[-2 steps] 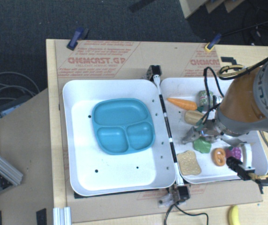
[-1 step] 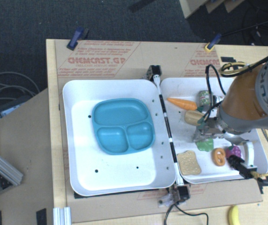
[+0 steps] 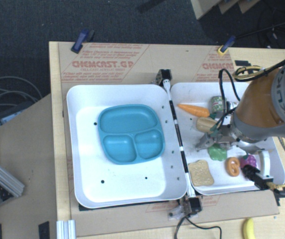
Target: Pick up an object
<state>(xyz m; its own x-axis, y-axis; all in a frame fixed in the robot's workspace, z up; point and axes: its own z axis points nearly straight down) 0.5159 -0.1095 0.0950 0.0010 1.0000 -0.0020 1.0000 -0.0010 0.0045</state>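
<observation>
Leftmost, one blue divided tray [image 3: 131,133] lies in the left bin [image 3: 82,178]. Right of that tray, the right bin [image 3: 195,91] holds one carrot [image 3: 194,110], one tan cracker [image 3: 201,172], one green lump [image 3: 216,152] and one orange piece [image 3: 232,166]. One gripper [image 3: 216,136] hangs just above the green lump; whether it grips anything, I cannot tell.
</observation>
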